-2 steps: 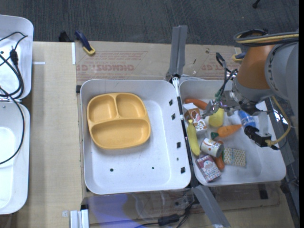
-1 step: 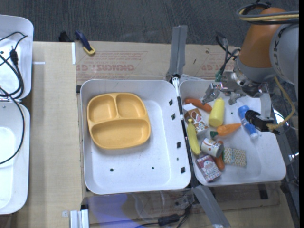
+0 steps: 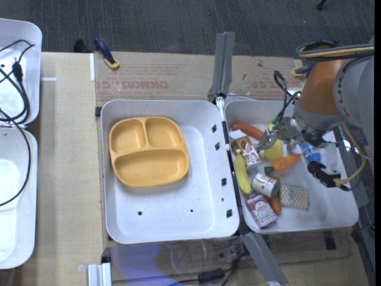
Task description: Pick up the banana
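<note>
The banana point(image 3: 241, 173) is yellow and lies lengthwise along the left wall of the right bin point(image 3: 333, 216), next to a small snack packet point(image 3: 247, 150). My gripper point(image 3: 268, 139) hangs over the middle of that bin, up and to the right of the banana and apart from it. It sits just above a round yellow fruit point(image 3: 273, 151). Nothing of the banana is in the gripper.
Around the banana lie an orange carrot point(image 3: 247, 130), a second orange piece point(image 3: 286, 161), a small can point(image 3: 265, 185), a red-and-white box point(image 3: 261, 211), a speckled sponge point(image 3: 294, 196) and a blue bottle point(image 3: 309, 153). The left bin point(image 3: 172, 213) holds a yellow divided plate point(image 3: 149, 151).
</note>
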Motion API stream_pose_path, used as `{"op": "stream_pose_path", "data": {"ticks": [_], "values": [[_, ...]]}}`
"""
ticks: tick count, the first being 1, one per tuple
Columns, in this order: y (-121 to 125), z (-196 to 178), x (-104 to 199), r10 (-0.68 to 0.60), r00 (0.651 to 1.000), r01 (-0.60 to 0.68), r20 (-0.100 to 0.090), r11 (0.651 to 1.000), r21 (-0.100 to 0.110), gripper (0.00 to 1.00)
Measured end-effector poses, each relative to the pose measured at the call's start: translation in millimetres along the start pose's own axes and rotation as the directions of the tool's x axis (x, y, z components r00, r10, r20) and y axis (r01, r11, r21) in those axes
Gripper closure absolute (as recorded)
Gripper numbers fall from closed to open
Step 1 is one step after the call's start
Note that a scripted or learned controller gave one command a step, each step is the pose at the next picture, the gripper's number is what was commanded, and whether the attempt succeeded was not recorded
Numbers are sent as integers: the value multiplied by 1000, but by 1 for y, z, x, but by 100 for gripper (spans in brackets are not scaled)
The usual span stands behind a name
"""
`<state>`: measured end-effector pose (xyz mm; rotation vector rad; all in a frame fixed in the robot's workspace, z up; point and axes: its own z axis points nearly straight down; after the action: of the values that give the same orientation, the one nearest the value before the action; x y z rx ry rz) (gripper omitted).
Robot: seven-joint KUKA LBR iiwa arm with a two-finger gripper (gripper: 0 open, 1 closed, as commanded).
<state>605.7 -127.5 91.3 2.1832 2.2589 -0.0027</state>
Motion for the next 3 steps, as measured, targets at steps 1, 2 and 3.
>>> {"op": "stream_pose_path", "data": {"ticks": [1, 2, 3], "values": [[0, -9, -1, 2, 1000, -2, 0, 1000, 1, 100], [51, -109, 66, 86, 996, -86, 0, 996, -1, 100], [57, -185, 108, 64, 998, -64, 1, 998, 0, 100]]}}
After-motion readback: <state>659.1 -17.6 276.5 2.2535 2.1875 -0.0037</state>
